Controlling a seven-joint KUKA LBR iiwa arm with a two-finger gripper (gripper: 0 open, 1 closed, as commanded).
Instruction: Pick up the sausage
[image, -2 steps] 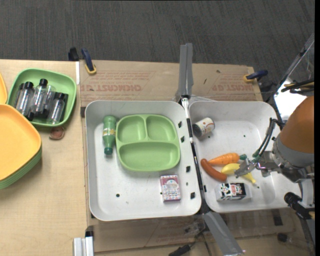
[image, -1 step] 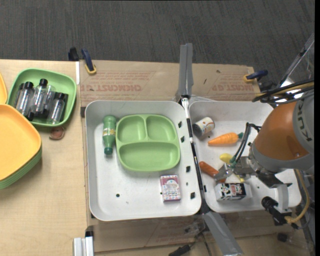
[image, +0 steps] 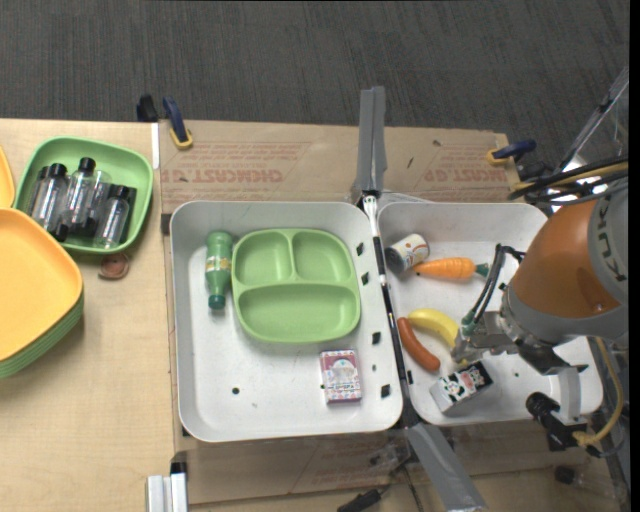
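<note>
I am at the approach step: my claw (image: 466, 345) hangs low in the right bin (image: 520, 212), just beside the sausage (image: 419, 345) and not yet on it, and from this angle I cannot tell whether it is apart or together. The sausage lies flat on the bin floor near the left wall, its long axis running on a slant from upper left to lower right, the lower end pointing toward a small black-and-white packet (image: 462, 384). A banana (image: 434, 323) lies against its upper right flank, touching or nearly so, with a carrot (image: 447, 268) and a small can (image: 407, 250) farther up. I judge my next move calls for shifting left over the sausage's middle, turning to straddle it across its width, and keeping clear of the banana.
</note>
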